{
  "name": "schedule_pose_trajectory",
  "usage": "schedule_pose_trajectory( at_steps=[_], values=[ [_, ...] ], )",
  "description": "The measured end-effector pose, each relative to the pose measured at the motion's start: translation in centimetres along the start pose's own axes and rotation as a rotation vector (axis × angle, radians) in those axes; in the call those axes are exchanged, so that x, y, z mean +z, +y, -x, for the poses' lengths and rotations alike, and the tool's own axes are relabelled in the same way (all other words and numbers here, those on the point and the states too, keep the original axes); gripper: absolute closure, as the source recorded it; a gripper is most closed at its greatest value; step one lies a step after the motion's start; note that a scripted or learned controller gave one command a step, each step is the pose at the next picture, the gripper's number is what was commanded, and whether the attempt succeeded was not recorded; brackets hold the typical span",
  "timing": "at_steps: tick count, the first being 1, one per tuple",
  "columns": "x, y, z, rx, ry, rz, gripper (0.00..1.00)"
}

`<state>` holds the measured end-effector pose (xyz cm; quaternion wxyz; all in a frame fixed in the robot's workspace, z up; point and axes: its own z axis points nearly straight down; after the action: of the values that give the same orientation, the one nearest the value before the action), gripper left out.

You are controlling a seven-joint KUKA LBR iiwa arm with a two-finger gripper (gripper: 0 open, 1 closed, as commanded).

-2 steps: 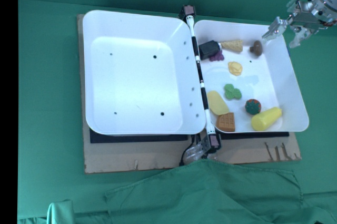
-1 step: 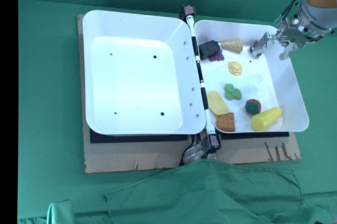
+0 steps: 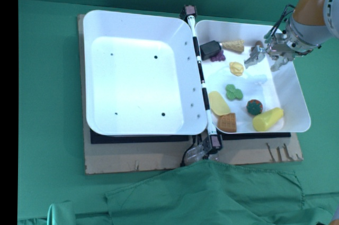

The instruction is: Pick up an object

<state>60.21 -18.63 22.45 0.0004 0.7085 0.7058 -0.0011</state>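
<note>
My gripper (image 3: 263, 63) hangs over the upper right part of the right bin (image 3: 297, 92), open, with nothing between its fingers. Just left of it lies a small yellow piece (image 3: 237, 68). Beyond that are a tan cone (image 3: 233, 46) and a black block (image 3: 210, 49) with a purple piece (image 3: 218, 57) beside it. Nearer the front lie a green clover-shaped piece (image 3: 234, 92), a pale yellow slab (image 3: 218, 103), a brown waffle (image 3: 228, 122), a dark red and green ball (image 3: 254, 107) and a yellow cylinder (image 3: 267, 119).
The left bin (image 3: 139, 25) sits beside the right one, with a black and white divider rail (image 3: 200, 73) between them. Both rest on cardboard (image 3: 132, 163) over green cloth. A fold of cloth (image 3: 212, 192) lies in front.
</note>
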Motion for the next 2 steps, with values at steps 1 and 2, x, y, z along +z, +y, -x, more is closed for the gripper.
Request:
schedule_pose_trajectory(
  at_steps=[1,2],
  values=[
    [4.2,0.2,0.2,-0.001,-0.002,0.009,0.00],
    [2.5,0.5,0.4,0.003,-0.008,0.024,1.00]
  ],
)
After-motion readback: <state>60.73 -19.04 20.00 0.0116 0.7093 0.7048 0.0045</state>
